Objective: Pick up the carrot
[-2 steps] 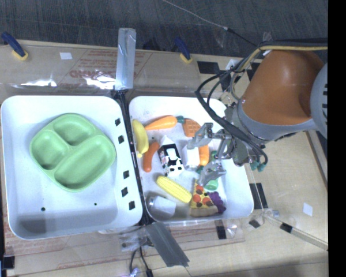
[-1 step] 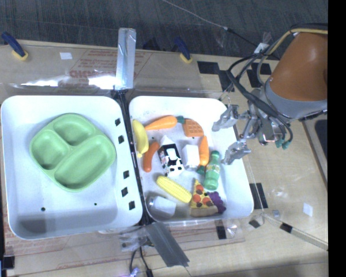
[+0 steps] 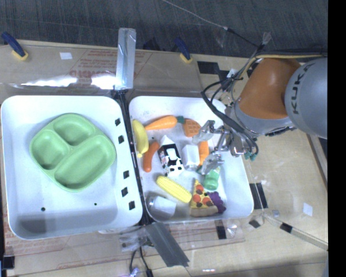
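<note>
- Corn cob (image 3: pixel 173 189) and pizza slice (image 3: pixel 203 201) lie nearest, at six o'clock in the right bin (image 3: pixel 242 183).
- Gripper (image 3: pixel 210 149), fingers apart, hovers at three o'clock.
- Carrot (image 3: pixel 161 123) lies at eleven o'clock; approach step, so the next move should go there.

The two bins, left (image 3: pixel 17 154) and right (image 3: pixel 242 178), look like smooth white plastic with a slight sheen. In the left bin, the green divided plate (image 3: pixel 73 150) is matt plastic. The toys in the right bin look like moulded plastic: the carrot (image 3: pixel 161 123) is smooth and faintly glossy, the banana (image 3: pixel 140 136) beside it smooth yellow, the corn cob (image 3: pixel 173 189) ridged. The bench (image 3: pixel 288 178) under the bins has a pale, wood-like matt top, with glossy clear film (image 3: pixel 75 68) behind the left bin catching glare. The arm (image 3: pixel 277 94) shows a satiny orange band and smooth grey casing; the gripper (image 3: pixel 210 146) looks like bare shiny metal.
</note>
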{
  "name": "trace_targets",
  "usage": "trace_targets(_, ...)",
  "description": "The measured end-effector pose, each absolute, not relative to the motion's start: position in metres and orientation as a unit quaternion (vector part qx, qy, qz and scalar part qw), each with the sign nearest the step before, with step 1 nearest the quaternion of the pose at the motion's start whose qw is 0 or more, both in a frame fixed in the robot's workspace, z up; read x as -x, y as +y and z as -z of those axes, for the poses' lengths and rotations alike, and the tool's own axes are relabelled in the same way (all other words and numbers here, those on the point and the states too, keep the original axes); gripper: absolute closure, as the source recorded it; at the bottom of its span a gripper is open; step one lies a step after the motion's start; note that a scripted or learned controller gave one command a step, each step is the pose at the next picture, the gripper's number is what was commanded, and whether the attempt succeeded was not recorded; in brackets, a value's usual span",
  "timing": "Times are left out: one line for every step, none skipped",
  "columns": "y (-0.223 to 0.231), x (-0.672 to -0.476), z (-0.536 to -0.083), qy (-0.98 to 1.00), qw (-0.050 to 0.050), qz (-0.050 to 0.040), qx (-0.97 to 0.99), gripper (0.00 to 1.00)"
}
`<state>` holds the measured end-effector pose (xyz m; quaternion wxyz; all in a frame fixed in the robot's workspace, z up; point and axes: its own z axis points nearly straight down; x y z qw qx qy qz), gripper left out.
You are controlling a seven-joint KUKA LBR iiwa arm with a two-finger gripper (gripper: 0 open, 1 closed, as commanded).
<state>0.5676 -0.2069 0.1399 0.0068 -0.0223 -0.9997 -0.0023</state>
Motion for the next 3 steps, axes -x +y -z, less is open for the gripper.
trace_targets(-0.209,-0.572,-0.092,-0.999,0.0,0.0001,0.052,0.0)
trace_targets(-0.208,-0.575,-0.104,-0.999,-0.003,-0.0009,0.048,1.0)
trace_targets(-0.143,-0.584,-0.154,-0.997,-0.003,0.0005,0.071,1.0)
